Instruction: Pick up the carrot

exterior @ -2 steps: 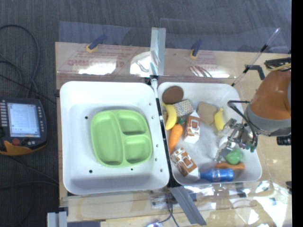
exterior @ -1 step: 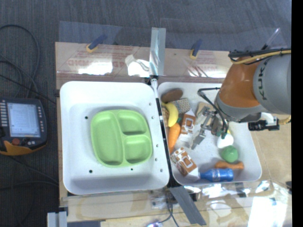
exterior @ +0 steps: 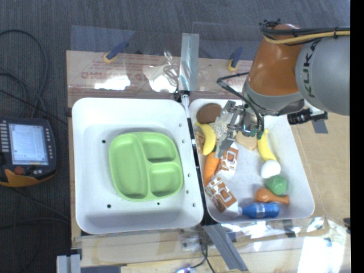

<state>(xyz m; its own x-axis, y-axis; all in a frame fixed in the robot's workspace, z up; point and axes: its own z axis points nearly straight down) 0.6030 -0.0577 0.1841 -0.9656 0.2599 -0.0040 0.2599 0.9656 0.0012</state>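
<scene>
A pendant (exterior: 25, 147) with a lit screen is parked at the far left, off the bench, with black cables looped above it. Next, the left bin (exterior: 85, 209) is taken up by a green tray (exterior: 147, 165) with three compartments, laid flat in the middle.

Past the divider, the right bin (exterior: 304, 201) is pretty crowded. The carrot (exterior: 211, 166) is found along its left wall, lying roughly upright in the view, just below a banana (exterior: 206, 139) and touching it or nearly so. A brown round thing (exterior: 209, 113) is tucked into the top left corner above that banana. Two small red-and-white cartons (exterior: 221, 193) are stacked just right of the carrot, one near its top and one below it.

The gripper (exterior: 230, 136) is hung over the upper middle of the bin, just right of the first banana and up-right of the carrot; nothing can be seen between the fingers, and whether they're spread or closed can't really be made out.

A second banana (exterior: 264, 145) is set further right, then a white egg (exterior: 271, 169), a green lump (exterior: 277, 183), an orange drumstick-looking piece (exterior: 271, 196) and a blue bottle (exterior: 260, 210) at the bottom edge. The arm (exterior: 301, 67) is brought in from the upper right.
</scene>
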